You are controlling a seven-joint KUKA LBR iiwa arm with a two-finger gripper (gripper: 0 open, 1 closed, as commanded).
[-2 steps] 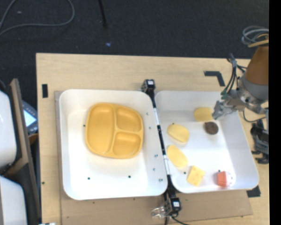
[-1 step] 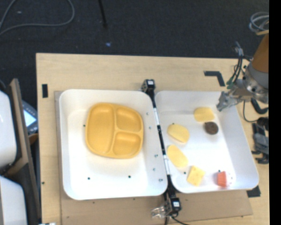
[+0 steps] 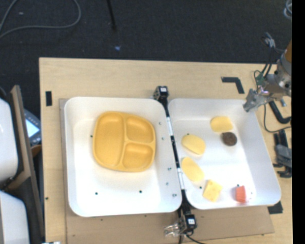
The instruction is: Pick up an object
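My end effector (image 3: 255, 101) hangs at the far right corner of the right bin (image 3: 259, 136), and I cannot tell its state. If I descend here I may hit the rim and grasp nothing. The nearest object, a yellow piece (image 3: 221, 123), is small, rounded and flat, beside a brown piece (image 3: 229, 139).
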